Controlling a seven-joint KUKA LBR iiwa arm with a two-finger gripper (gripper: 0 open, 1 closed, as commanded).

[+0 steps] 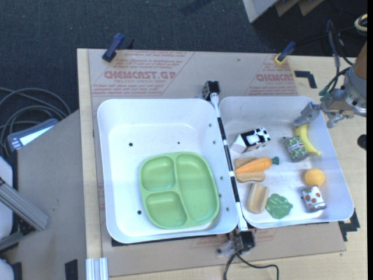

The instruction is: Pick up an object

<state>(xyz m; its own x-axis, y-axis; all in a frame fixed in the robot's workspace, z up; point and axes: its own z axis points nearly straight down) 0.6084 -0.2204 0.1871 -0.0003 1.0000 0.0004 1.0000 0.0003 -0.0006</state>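
Right white bin (344,182) contents: yellow curved plastic banana (307,142) at far right side, beside a green-wrapped can (296,148); black-and-white cow figure (254,139); orange carrot (254,165); small orange ball (314,177). Left bin holds a green three-section plastic plate (178,189). Board on tabletop (145,74) reads "CHEMCAST GP". Pincer (315,113) sits at the bin's far right corner, just above the banana; cannot tell its spread; nothing seen between fingers.

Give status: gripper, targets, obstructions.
Gripper over right bin top corner, by banana, holding nothing. Banana, can, carrot, orange all in bin. Nothing blocking.
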